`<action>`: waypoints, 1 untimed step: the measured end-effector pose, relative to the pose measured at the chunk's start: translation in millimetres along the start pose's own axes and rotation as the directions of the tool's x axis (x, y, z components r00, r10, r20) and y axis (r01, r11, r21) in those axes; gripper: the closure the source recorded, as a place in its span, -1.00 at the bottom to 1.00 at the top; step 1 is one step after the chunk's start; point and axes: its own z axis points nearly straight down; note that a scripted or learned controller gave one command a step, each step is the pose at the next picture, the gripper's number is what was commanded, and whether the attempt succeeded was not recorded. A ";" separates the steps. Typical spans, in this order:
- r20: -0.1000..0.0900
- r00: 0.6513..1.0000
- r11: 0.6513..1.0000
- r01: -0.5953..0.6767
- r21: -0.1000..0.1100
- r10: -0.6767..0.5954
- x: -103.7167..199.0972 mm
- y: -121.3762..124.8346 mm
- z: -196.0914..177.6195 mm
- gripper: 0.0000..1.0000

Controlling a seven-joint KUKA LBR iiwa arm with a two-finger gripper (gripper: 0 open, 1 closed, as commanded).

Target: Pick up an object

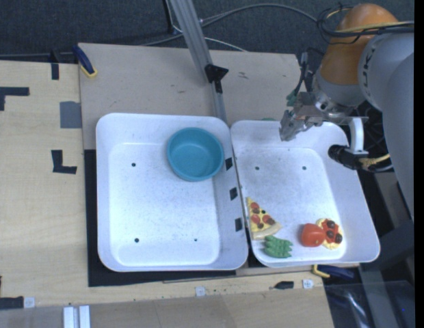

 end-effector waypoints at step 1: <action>0.000 1.000 1.000 0.000 -0.001 0.000 1.1 2.4 -62.9 1.00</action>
